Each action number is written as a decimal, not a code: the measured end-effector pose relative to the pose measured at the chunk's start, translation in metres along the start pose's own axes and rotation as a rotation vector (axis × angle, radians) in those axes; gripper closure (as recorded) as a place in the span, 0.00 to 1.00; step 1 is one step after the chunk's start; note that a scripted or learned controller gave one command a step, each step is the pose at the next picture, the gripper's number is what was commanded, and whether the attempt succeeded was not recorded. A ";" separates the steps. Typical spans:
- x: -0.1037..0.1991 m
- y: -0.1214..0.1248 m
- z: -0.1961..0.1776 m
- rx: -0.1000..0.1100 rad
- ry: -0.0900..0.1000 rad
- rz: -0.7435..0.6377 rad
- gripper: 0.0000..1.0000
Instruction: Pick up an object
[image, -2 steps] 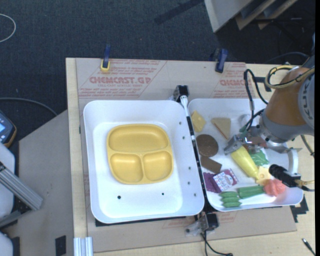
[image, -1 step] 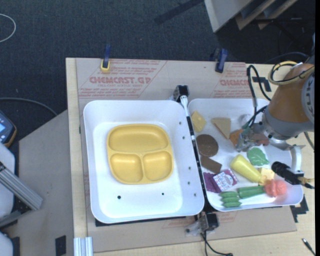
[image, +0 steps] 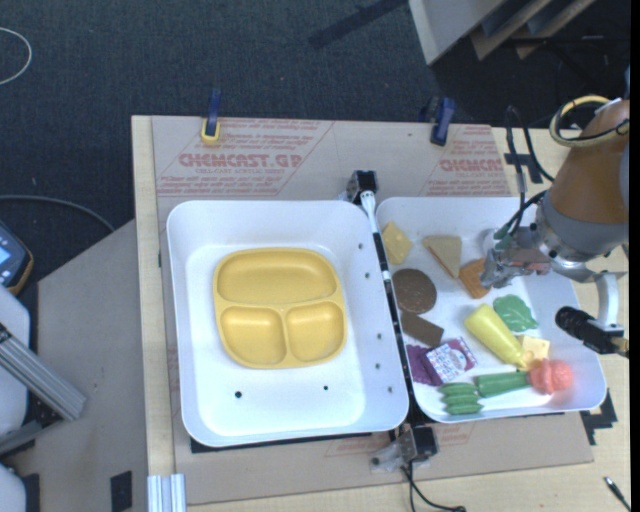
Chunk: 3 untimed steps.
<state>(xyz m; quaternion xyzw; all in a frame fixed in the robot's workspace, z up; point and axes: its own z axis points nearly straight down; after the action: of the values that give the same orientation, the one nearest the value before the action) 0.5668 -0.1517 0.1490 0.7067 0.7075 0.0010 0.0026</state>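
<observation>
The gripper (image: 497, 266) hangs low over the orange wedge (image: 472, 277) in the right bin (image: 590, 385), approach step, jaws' state untellable; next, a straight descent.

This is a robotics lab, not a home or kitchen. The worktop (image: 330, 150) is a raw board still covered in protective film printed with a maker's name and held by blue clamps (image: 441, 120) at its far edge, up-left of the hand (image: 505, 262). Two white bins (image: 190, 300) are bolted side by side, with cabling running off the near edge. Left of the hand lies a yellow divided plate (image: 280, 305); around the hand lies toy food (image: 495, 335). Dark carpet (image: 100, 70) and aluminium framing (image: 40, 375) surround the bench.
</observation>
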 end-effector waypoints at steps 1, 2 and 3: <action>0.006 0.002 -0.062 -0.003 -0.001 -0.001 1.00; 0.006 0.003 -0.076 0.001 0.000 0.000 1.00; 0.064 -0.004 -0.083 0.007 0.005 -0.004 1.00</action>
<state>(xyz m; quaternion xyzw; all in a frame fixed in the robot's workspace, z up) 0.5625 -0.0875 0.2317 0.7053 0.7089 0.0001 -0.0017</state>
